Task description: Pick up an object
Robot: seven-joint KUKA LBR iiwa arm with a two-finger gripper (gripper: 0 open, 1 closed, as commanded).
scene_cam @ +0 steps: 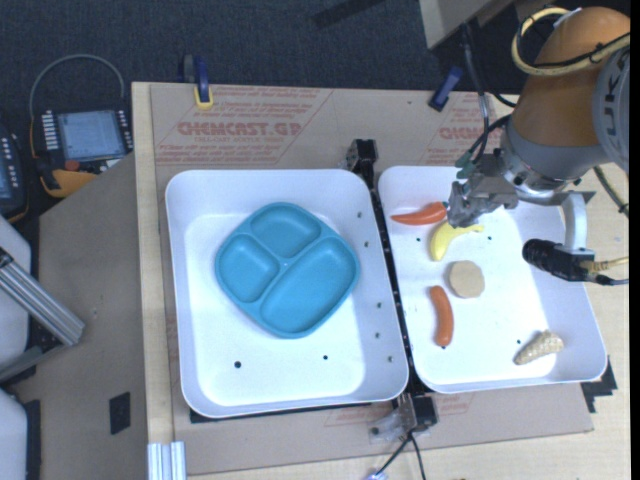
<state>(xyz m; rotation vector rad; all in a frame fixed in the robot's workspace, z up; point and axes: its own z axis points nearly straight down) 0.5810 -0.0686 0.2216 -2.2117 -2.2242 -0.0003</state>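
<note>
My gripper [466,211] hangs low over the back of the right bin [570,298], directly above a yellow banana [446,240] and just right of an orange carrot [418,214]. Its fingertips sit close to the banana's upper end, and I cannot tell whether they touch it. In front of the banana lies a round tan biscuit-like piece [465,280]. A red sausage [442,315] lies nearer the front, and a pale ridged pastry [538,347] rests at the front right.
The left bin [200,298] holds a blue divided plate [287,268]. A black divider with clamps runs between the bins [385,258]. A black cable fitting [556,258] lies over the right bin's right side. Cardboard surrounds both bins.
</note>
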